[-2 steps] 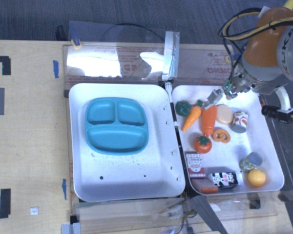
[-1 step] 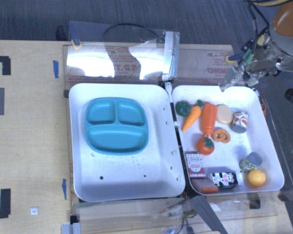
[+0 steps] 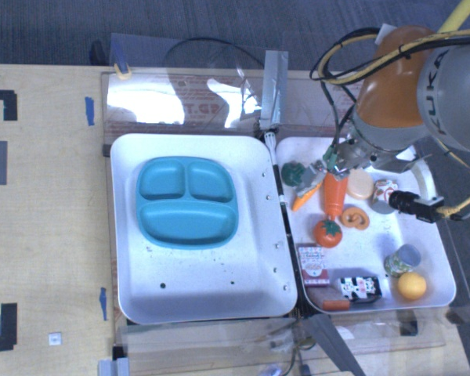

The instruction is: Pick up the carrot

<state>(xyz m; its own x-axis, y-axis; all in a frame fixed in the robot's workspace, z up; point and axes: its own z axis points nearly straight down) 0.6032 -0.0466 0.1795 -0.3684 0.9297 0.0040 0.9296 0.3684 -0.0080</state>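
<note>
1. The pincer [image 3: 344, 161] hangs at the carrot's [image 3: 334, 193] top end in the right bin [image 3: 442, 266]; I can't tell its grip.
2. Crowding the carrot: a tomato [image 3: 327, 233] below, a small orange piece [image 3: 305, 197] left, a pretzel [image 3: 354, 218] right.
3. The left bin [image 3: 254, 276] carries a blue tray [image 3: 187, 201].

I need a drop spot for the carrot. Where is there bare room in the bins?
Left bin: bare floor below and around the blue divided tray. Right bin: crowded around the carrot and tomato.
</note>
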